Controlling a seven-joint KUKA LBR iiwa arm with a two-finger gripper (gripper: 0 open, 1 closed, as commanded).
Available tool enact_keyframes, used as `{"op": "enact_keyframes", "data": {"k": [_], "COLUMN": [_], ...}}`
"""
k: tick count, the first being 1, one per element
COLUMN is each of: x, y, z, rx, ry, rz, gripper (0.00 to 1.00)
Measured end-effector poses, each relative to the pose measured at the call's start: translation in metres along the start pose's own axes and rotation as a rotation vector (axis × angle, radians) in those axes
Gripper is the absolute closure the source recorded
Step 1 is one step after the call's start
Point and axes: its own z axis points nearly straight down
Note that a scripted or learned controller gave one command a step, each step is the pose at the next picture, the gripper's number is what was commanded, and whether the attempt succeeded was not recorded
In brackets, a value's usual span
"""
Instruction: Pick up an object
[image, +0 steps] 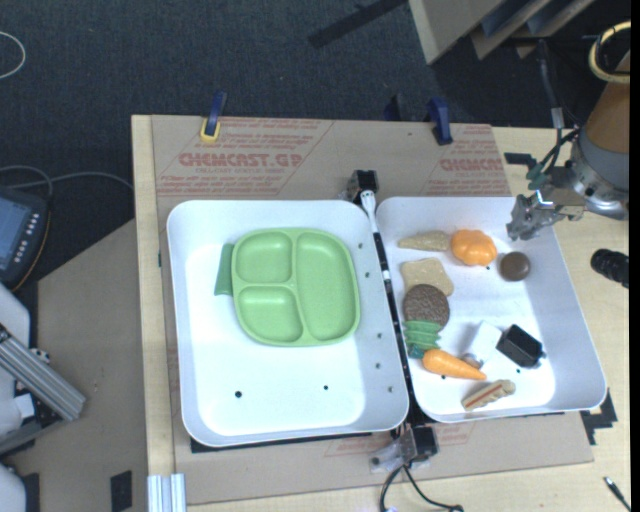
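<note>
One fixed camera above the bench (300, 150), looking down aslant, both bins (200, 400) in frame

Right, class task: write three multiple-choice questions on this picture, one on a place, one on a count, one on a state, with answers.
1. Where is the green tray?
A. left bin
B. right bin
C. on the floor

2. How many sections does the tray have?
A. two
B. three
C. five

3. How is the claw placed?
A. resting on the tray
B. above the right bin's far right corner
C. pressed on the carrot

Answers: 1 A, it lies in the left bin. 2 B, three hollows show. 3 B, it hangs near the brown ball, away from the carrot.
</note>
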Motion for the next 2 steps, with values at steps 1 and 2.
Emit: {"op": "enact_keyframes", "data": {"k": [1, 2], "x": [0.054, 0.104], "y": [-0.026, -0.053], "z": [0.003, -0.004], "rx": [0.008, 0.007], "ry": [0.004, 0.004], "rz": [-0.003, -0.004], "gripper": [1.0, 1.0]}}
